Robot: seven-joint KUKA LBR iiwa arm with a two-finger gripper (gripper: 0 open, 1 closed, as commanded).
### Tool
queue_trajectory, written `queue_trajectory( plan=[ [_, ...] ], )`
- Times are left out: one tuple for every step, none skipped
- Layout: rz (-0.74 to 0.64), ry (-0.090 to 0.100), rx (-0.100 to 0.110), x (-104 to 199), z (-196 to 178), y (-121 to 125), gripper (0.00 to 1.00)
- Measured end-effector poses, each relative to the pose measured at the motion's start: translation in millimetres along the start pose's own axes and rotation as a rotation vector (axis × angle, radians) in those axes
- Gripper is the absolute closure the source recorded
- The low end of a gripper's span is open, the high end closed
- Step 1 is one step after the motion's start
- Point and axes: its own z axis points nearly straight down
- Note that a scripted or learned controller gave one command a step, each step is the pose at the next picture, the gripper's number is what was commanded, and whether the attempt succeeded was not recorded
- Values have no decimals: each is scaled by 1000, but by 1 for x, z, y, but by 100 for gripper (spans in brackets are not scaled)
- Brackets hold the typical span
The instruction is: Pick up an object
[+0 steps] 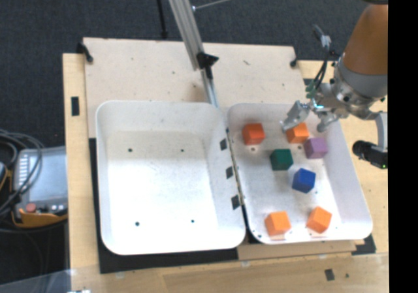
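Observation:
My gripper [309, 119] hangs over the back of the right bin [349, 188], its two fingers spread open with nothing between them. An orange cube [298, 133] lies just under and in front of the fingertips, beside a purple cube [316, 147]. Another orange cube [253, 133] sits further left. A green cube [281, 159] and a blue cube [304, 180] lie in the middle of the bin. Two more orange cubes [278, 223] [319, 219] rest near the front rim.
The left bin [117, 154] stands beside the right one, their walls meeting in the middle. A slanted metal rail [186, 21] comes down from the top to the bins' back junction. A handheld control unit [36, 187] lies off the bench at the left.

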Motion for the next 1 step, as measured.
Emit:
queue_trajectory(
  plan=[
    [0,0,-5,0,-3,1,0]
  ],
)
